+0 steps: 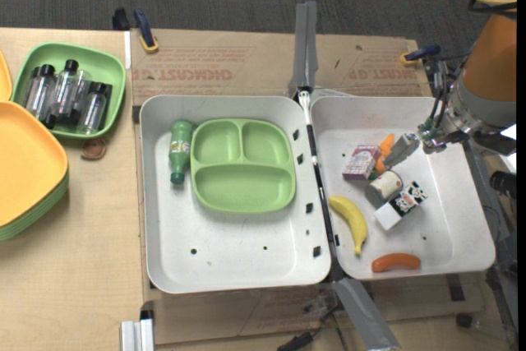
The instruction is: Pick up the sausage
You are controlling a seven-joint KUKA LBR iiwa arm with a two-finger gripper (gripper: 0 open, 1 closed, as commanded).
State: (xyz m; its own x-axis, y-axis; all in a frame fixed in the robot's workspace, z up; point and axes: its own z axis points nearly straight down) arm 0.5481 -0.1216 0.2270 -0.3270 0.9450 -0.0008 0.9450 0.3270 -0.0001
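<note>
Sausage (395,262) is what we look for first, and we find it lying flat near the front edge of the right bin (444,242), orange-red and slightly curved, well apart from the gripper (400,150) and toward the camera from it. Nothing touches it.

We see the arm (493,62) reaching in from the right, its orange band high at the frame edge, with the grey gripper slanting down and to the left over the middle of the right bin. We cannot tell how the gripper is set from this angle, since it merges into a single grey shape, and we see nothing clearly caught in it.

Just beside the gripper's tip, on its left, we find a small pink-and-white box (360,162), and a bit of orange (385,149) shows between that box and the tip. Directly below the tip sits a pale cylinder (384,184), and next to it, toward the sausage, a small white carton with black patches (401,204). A banana (352,219) lies farther left of these, near the divider between the bins, curving toward the front.

Across the divider, far from the gripper, we see the left bin (164,251) bearing a green sectioned plate (243,164) with a green bottle (179,150) lying just beside its left rim. Beyond that bin, on the bench, a green tray (107,66) holds several dark-capped bottles (66,97), and stacked yellow plates (29,173) sit at the far left.
</note>
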